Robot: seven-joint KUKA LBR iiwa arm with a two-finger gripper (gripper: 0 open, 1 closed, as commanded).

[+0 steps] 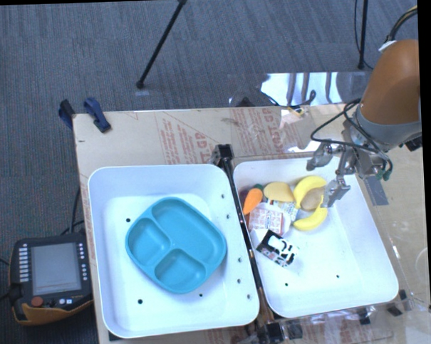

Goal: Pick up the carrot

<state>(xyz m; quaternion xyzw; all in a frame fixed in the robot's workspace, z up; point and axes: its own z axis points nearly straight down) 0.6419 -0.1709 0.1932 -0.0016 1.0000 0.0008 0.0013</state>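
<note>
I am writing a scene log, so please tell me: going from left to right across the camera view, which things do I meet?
Handheld screen unit → blue divided plate → carrot → banana → gripper.

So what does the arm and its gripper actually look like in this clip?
The arm has a rounded orange band over a grey wrist section, with thin dark cables looping beside it. Below sits a metallic grey gripper with two slim fingers and a boxy body.

Red print on the bench board (200, 136) is unreadable.
</note>
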